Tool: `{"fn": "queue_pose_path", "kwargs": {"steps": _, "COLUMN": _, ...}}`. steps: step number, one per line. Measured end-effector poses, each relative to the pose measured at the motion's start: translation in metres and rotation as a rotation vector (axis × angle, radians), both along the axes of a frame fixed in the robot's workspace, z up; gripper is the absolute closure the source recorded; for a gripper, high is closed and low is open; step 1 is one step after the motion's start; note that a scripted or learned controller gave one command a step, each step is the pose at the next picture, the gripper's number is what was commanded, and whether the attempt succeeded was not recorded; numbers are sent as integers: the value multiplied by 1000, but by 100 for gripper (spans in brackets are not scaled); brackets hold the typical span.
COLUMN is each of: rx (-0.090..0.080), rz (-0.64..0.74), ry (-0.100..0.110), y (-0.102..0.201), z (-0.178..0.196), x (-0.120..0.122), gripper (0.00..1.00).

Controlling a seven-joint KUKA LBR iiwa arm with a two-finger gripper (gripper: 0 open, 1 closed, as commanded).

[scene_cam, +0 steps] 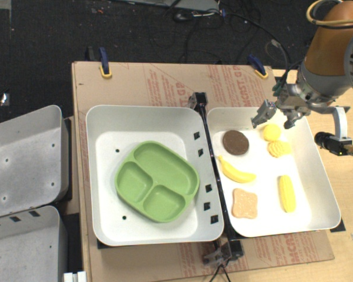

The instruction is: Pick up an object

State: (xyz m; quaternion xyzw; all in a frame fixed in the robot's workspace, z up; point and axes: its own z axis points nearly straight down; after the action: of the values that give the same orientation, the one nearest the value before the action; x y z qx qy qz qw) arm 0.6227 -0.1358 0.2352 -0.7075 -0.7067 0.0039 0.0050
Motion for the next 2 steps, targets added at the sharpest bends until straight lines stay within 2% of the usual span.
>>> {"fn": "queue_pose_path", "kwargs": {"steps": 1, "rx": -2, "rz": 2, "ry": -13, "y": 0, "z": 8, "x": 3, "gripper": 0}}
{"fn": "queue_pose_path", "kwargs": {"steps": 2, "rx": -1, "rz": 1, "ry": -7, "y": 7, "z": -45, "x": -6, "gripper": 0}}
